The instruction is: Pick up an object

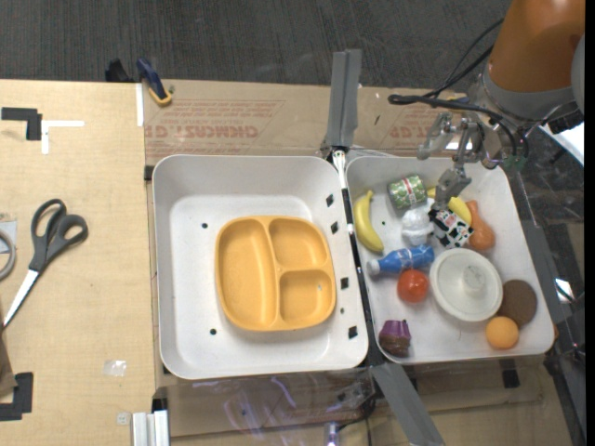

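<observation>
One banana (367, 223) in the right bin (530, 240), long axis near-to-far.

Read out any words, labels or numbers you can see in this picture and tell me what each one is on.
Red print on the cardboard sheet behind the bins: it appears upside down or mirrored and too blurred to read with confidence.
Label on the green can in the right bin: too small to read.
Label on the blue bottle: too small to read.
No other text is legible.
</observation>
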Motion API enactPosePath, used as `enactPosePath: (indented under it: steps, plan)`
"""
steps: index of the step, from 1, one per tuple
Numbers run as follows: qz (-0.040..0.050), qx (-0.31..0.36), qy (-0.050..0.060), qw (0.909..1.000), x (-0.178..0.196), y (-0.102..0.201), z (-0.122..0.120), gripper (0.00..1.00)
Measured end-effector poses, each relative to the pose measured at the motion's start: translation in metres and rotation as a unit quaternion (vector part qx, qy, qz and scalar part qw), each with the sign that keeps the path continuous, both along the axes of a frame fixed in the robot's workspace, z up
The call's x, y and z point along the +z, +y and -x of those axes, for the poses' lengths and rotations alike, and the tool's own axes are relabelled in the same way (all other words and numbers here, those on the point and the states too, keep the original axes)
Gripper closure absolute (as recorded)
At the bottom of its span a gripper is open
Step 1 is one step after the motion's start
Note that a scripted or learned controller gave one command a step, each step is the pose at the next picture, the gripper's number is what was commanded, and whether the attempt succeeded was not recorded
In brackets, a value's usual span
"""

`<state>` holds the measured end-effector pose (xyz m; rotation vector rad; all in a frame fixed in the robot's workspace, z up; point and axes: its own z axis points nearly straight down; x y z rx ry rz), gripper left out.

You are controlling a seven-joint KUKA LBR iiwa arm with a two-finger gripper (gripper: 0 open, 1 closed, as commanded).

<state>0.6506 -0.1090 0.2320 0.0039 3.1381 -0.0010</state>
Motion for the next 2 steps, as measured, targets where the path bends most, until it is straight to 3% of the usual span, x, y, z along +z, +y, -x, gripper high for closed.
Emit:
enactPosePath:
  steps: [1, 2]
  plan:
    - [-0.0003, -0.025, 0.001, 0.9997, -0.090, -0.032, 0.012, 0.00]
    - [-0.0005, -0.044, 0.017, 0.9989, -0.143, -0.039, 0.014, 0.00]
